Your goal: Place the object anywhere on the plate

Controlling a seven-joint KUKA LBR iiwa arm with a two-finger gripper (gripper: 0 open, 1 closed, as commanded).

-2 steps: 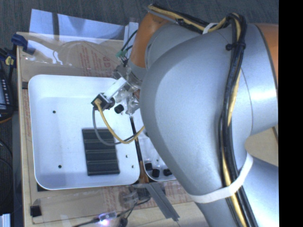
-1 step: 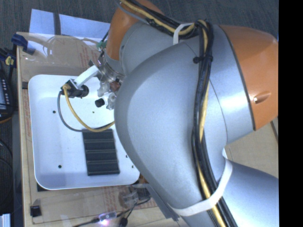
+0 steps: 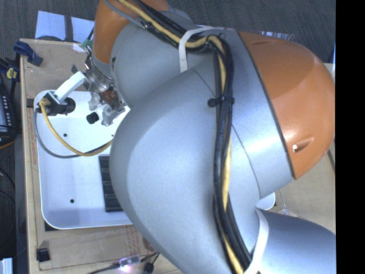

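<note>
We saw the gripper (image 3: pixel 104 103) hanging over the upper end of the white bin (image 3: pixel 63 204), but could not tell how it was set. We could not make out the object or plate; the grey arm (image 3: pixel 188 153) hid much of the bench (image 3: pixel 25 170).

arm (image 3: pixel 228 153): 1 | white bin (image 3: pixel 63 210): 1 | yellow cable (image 3: pixel 63 144): 1

Arm (image 3: pixel 228 153) bulk covers right side & centre. Left bin (image 3: pixel 63 204) floor open at lower left; yellow cable (image 3: pixel 57 138) loops across its upper part.
</note>
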